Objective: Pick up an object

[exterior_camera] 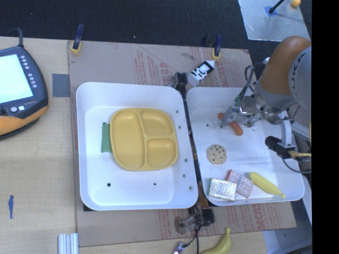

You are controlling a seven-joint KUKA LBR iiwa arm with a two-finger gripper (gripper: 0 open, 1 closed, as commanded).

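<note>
Small orange-red sausage-shaped object [235,128] lying in the right shallow white bin [212,97], near its upper middle, directly under the metal two-finger gripper [237,117]. Gripper fingers spread on either side of the object's upper end, contact impossible to tell. Lower in the same bin: round speckled cookie [216,154], silver-wrapped square packet [222,189], pinkish square block [241,184] touching it, yellow banana-shaped toy [266,184] just beside. In the left white bin [87,142], yellow three-compartment plate [143,138] over a green flat piece [106,137]. On the table [32,194], grey-orange control pendant [18,89] at far left.
</note>
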